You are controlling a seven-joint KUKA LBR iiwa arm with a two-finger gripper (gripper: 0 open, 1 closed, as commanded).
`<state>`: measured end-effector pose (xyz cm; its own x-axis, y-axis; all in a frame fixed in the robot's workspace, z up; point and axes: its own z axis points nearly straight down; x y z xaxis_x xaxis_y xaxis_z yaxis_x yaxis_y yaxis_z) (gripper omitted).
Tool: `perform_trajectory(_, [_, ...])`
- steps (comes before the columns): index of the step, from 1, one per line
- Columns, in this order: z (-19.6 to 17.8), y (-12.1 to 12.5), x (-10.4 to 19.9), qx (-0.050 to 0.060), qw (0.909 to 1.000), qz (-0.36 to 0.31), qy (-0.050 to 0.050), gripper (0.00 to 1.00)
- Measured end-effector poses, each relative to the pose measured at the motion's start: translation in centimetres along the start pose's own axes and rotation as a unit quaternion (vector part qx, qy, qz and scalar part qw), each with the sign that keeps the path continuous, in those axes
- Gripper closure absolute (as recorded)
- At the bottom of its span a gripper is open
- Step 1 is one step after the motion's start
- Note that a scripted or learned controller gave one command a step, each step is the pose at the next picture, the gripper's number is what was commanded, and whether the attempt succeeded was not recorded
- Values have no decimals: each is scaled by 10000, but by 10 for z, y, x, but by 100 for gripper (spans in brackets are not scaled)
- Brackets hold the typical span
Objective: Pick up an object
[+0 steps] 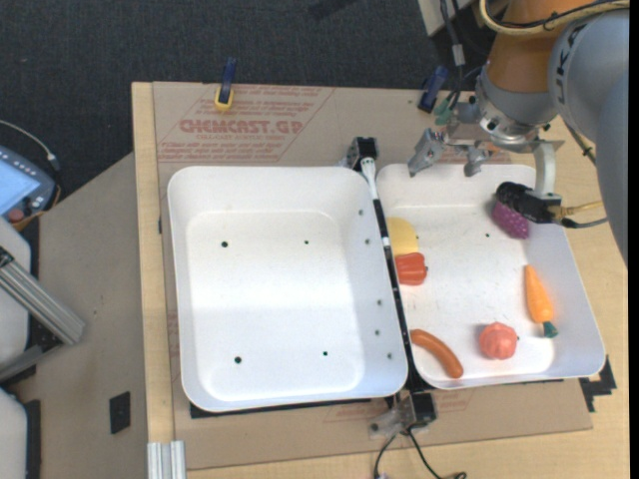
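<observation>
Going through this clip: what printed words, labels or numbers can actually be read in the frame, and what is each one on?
"CHEMCAST GP" in red, partly blurred, on the brown sheet behind the left bin.
Smaller red lines above and below it on the same sheet: too small to read.
Nothing legible on the bins, the toy foods or the arm.

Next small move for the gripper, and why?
Probably shift the gripper toward the near side of the right bin and descend over one item, for instance the red-orange block. The gripper sits above the bin's far rim with nothing between its jaws, and every object lies nearer the camera than it.
</observation>
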<state>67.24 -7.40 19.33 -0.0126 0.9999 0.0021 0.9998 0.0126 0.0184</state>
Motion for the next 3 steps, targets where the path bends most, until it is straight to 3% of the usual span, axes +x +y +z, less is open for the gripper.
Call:
perform_trajectory(1, [-3,-5,-8,64,10000,53,-19,100])
perform_trajectory(2, [-264,0,-12,-17,10000,57,-32,100])
perform_trajectory(3, [-246,-28,26,104,9999,49,-5,100])
